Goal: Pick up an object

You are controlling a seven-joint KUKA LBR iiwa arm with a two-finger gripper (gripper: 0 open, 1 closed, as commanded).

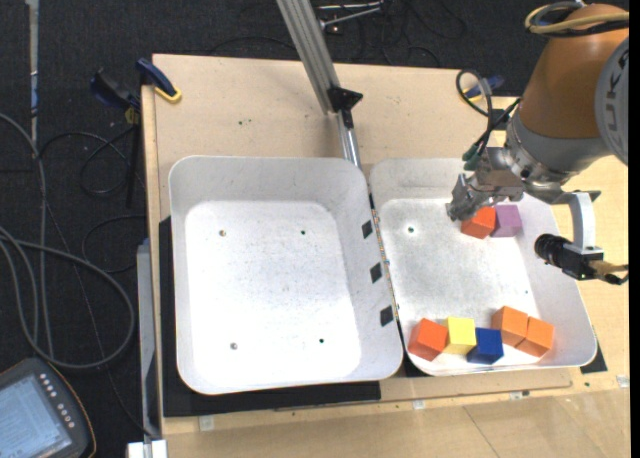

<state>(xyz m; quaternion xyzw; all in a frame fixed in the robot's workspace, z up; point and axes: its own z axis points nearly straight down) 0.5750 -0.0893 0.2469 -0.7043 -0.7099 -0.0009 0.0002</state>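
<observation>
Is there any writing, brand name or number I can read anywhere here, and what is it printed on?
"UK": dark letters on the robot arm, cut off by the picture's right edge, so the word is incomplete.
Screen of the handheld device at the lower left: whatever it displays is too blurred to read.
I can read nothing on the blocks or the bins.

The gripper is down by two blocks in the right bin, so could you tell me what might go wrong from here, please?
1. The gripper sits at the orange block, which touches the purple block; closing or lifting may shove the purple one or drag both.
2. Both blocks lie near the right bin far wall, so a nudged block could jam there.
</observation>
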